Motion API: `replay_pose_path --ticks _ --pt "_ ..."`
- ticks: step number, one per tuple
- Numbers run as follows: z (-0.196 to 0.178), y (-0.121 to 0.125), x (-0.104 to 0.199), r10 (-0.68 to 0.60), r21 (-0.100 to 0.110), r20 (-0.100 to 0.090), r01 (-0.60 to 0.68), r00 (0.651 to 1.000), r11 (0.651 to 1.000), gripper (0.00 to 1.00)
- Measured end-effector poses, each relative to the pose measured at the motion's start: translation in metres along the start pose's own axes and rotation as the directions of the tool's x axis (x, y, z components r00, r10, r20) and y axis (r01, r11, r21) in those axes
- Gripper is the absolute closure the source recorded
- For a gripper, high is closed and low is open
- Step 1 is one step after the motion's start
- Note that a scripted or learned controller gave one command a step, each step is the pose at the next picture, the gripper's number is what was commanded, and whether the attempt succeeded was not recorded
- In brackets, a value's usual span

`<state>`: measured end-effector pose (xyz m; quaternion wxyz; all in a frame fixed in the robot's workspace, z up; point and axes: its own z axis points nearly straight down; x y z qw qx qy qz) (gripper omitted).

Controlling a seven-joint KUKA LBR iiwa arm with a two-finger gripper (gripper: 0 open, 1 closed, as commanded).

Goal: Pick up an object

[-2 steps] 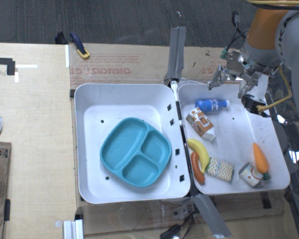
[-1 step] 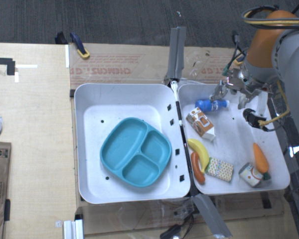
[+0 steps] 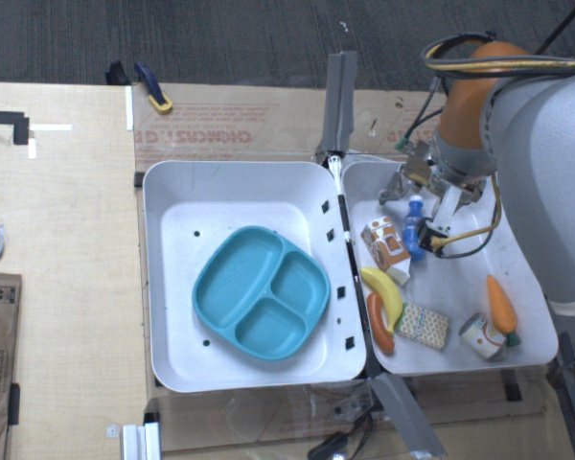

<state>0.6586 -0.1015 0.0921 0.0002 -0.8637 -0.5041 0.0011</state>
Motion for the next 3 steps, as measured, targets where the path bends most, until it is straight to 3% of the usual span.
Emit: replay_pose_path --ticks 1,2,3 --pt "0.001 -0.048 -0.059 -0.125 0.001 -0.001 0.125 0.992 0.992 0.0" --pt "-0.008 -0.048 -0.06 -0.121 0.002 0.0 0.121 0.993 0.993 1.0" --pt "-0.099 -0.088 0.006 -0.063 0.0 0.0 0.063 0.998 0.998 1.0"
